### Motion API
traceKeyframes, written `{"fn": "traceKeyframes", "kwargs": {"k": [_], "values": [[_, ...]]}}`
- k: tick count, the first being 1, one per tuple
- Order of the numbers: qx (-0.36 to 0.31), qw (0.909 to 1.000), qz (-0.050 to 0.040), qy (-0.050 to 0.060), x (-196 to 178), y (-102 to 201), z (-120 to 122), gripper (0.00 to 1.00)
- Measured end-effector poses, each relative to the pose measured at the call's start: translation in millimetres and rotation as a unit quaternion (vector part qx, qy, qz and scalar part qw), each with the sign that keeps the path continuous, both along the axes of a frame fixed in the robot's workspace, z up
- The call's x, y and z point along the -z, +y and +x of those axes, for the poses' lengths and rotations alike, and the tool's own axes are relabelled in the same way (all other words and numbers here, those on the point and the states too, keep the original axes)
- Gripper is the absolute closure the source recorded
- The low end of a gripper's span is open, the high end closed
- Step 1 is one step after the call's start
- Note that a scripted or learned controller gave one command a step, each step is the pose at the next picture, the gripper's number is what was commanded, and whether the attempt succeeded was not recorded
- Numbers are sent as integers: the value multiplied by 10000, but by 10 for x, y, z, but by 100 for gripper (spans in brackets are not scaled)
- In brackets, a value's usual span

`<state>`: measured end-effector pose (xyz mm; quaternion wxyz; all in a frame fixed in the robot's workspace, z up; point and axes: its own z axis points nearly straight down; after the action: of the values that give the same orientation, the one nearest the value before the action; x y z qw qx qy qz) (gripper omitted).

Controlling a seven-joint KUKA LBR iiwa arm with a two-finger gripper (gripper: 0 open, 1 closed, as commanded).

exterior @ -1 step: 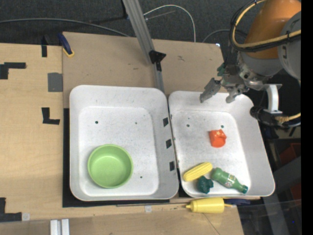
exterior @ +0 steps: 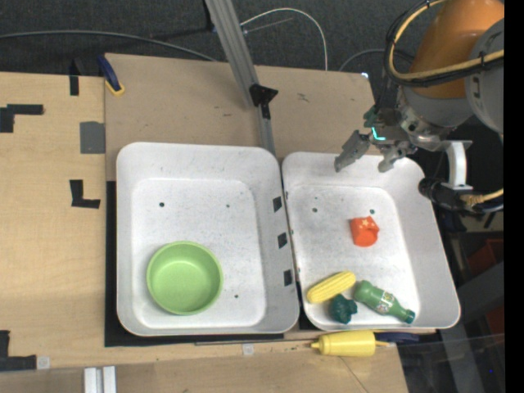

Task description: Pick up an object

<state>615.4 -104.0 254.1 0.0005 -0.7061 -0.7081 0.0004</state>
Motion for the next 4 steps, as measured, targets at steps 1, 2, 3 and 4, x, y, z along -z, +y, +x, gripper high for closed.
{"fn": "traceKeyframes", "kwargs": {"k": [1, 2, 3, 4], "values": [[8, 10000, -5, 33, 644, -25, 0, 0], [6, 10000, -4, 25, 1107, 38, -46, 0], [4, 10000, -5, 31, 1653, 46, -66, 0], [-2, 10000, -1, 8, 1520, 53, -50, 100]]}}
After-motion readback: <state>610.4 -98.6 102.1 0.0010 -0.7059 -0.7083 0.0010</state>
